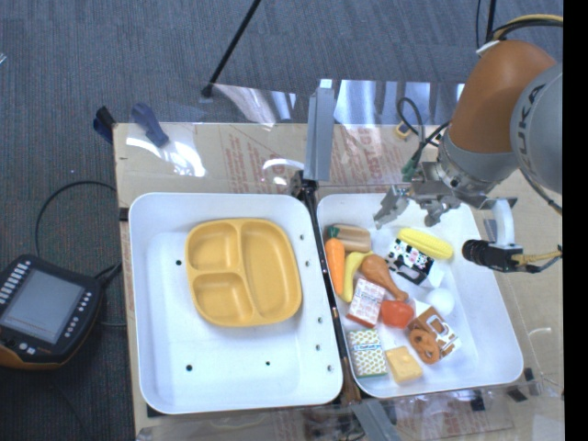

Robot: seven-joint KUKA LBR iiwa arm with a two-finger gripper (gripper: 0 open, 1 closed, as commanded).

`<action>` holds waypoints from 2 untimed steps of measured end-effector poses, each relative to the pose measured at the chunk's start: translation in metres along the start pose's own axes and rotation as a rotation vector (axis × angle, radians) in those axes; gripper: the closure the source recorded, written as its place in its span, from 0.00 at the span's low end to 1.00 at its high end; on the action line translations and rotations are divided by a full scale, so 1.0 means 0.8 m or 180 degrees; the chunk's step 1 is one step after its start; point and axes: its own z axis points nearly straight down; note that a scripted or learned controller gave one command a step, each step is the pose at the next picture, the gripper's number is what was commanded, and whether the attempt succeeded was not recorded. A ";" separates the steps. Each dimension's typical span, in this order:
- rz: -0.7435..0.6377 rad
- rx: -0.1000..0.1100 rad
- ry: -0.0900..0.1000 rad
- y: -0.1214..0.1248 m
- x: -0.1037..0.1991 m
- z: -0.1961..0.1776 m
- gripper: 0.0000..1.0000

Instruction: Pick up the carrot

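The carrot (335,264) is orange with a green top and lies lengthwise along the left wall of the right bin (501,324). It sits just below a hot dog (353,237). My gripper (410,211) hangs over the far end of the right bin, up and to the right of the carrot and apart from it. It is open, its two fingers spread wide with nothing between them.
Packed beside the carrot are a yellow banana (353,275), a chicken drumstick (382,275), a cow-patterned carton (411,258), a corn cob (428,243), a tomato (397,312) and several small boxes. The left bin (161,338) holds a yellow divided plate (243,271).
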 end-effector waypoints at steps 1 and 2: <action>0.0034 -0.0010 -0.0001 0.021 0.009 -0.027 0.00; 0.0030 0.0008 0.0005 0.021 0.009 -0.034 1.00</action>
